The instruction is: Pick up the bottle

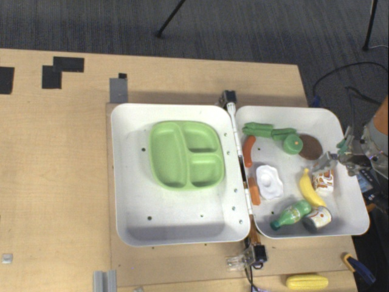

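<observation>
In right bin (340, 123) | bottle (292, 215) lying beside banana (310, 188)

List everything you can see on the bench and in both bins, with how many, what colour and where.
divided plate: one, light green, middle of the left bin
bottle: one, green, lying near the front of the right bin
banana: one, yellow, right bin, just above the bottle
green toy vegetable: one, back of the right bin
brown round piece: one, back right of that bin
orange pieces: two, along that bin's left wall
white lump: one, centre of that bin
small carton: one, white and red, right of the banana
yellow object: one, on the bench in front
robot arm: one, at the right bin's right edge
</observation>
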Motion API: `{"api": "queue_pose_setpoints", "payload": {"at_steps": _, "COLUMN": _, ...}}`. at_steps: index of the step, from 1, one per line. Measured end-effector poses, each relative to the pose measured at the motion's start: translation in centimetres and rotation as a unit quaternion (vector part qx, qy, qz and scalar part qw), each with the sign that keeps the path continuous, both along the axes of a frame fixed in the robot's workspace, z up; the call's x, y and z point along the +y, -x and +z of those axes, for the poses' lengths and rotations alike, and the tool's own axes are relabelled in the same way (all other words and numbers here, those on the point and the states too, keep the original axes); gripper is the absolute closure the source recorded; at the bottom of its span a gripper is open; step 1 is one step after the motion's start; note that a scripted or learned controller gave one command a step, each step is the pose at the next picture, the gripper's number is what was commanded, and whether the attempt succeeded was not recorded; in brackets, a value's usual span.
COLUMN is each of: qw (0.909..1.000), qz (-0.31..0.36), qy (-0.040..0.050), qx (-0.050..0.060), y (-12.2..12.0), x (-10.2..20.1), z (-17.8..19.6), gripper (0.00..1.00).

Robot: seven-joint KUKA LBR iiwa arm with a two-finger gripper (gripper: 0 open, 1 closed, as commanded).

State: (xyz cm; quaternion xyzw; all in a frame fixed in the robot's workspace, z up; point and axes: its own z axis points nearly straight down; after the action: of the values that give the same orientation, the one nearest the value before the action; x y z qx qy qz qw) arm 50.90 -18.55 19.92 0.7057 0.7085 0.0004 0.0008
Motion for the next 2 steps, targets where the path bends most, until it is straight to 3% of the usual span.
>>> {"api": "queue_pose_setpoints", "payload": {"at_steps": 1, "qw": 0.9901, "qz": -0.141, "qy": -0.0008, "qx": 0.001, "y": -0.1, "x": 0.7, "z": -3.0, "gripper": 0.0}}
{"api": "queue_pose_setpoints", "payload": {"at_steps": 2, "qw": 0.9622, "qz": -0.272, "qy": -0.0006, "qx": 0.0, "y": -7.8, "x": 3.3, "z": -0.1, "gripper": 0.0}}
